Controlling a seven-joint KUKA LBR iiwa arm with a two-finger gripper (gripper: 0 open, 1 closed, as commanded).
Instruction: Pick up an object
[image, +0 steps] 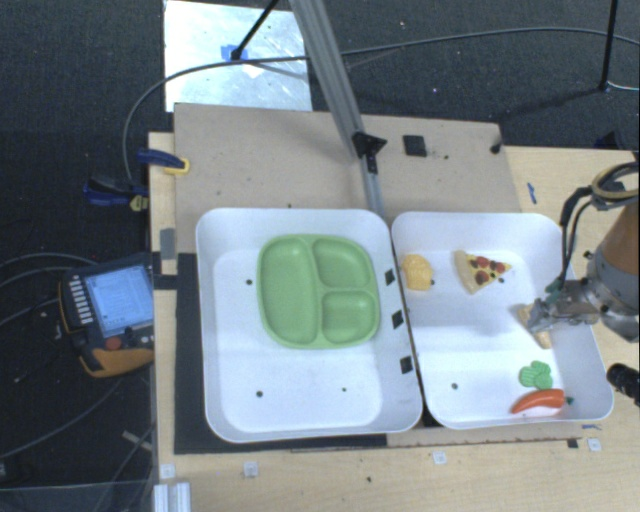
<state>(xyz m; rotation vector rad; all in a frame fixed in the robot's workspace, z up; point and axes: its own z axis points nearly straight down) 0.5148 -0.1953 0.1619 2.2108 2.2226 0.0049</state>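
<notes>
1. Far left on the table, the left bin (225, 400) carries a green divided plate (318, 291), lying flat and well apart from me. Nothing there for this try, I judge.

2. Crossing the seam into the right bin (440, 400): a small yellow food piece (417, 271) sits just inside its left wall, up near the top.

3. Next, a pizza slice (482, 269), toppings up, its point aimed toward the right and slightly down, roughly toward me. It lies up and to the left of my pincer, near but not touching.

4. Now my pincer (545, 318), low over the right side of this bin, arm coming in from the right edge. A tan piece (537, 326) shows right at the tips. Is it actually pinched? I cannot tell: the tips are too blurred to say whether they are spread or pressed together.

5. Below me, near the bin's bottom right corner: a green leafy piece (535, 375), and just under it an orange-red carrot-like piece (538, 402) with its long axis running left to right.

6. My read: the tan piece is the nearest candidate, directly beneath the tips, so the move turns on closing straight down there. If that grip is not real, the pizza slice is the next nearest, up-left.
</notes>
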